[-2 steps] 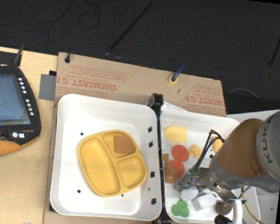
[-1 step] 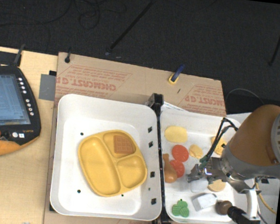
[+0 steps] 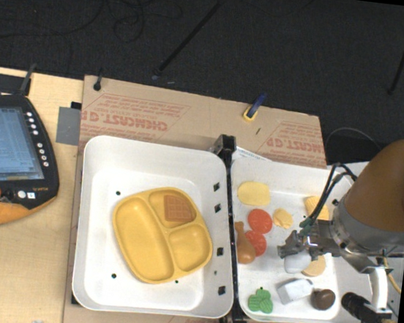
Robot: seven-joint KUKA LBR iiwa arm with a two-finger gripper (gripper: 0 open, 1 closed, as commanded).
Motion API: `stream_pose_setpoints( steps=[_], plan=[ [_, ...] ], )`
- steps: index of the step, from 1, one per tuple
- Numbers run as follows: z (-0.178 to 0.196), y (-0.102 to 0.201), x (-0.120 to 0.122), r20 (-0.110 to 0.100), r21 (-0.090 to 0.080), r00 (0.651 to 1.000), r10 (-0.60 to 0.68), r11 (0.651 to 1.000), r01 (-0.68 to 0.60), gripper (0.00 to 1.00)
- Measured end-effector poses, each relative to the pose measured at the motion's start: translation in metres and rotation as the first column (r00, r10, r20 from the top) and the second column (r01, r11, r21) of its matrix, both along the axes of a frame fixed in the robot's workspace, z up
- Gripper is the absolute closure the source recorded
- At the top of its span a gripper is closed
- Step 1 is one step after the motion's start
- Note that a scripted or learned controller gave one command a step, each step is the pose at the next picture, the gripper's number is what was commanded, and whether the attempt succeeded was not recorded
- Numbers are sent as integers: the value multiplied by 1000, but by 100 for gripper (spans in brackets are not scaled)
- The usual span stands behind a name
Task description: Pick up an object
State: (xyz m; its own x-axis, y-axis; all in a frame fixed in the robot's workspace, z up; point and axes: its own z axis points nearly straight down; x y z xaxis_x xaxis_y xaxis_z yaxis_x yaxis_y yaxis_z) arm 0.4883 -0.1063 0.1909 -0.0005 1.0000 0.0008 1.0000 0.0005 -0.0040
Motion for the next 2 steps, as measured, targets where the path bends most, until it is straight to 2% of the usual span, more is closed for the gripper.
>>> stream_pose_setpoints(
  steps=[1,2],
  plan=[
    [36,-1,1,0,0,1000,1,1000,-1,100],
    [23,42,23,-4,1,1000,4,1000,-4,100]
  ],
)
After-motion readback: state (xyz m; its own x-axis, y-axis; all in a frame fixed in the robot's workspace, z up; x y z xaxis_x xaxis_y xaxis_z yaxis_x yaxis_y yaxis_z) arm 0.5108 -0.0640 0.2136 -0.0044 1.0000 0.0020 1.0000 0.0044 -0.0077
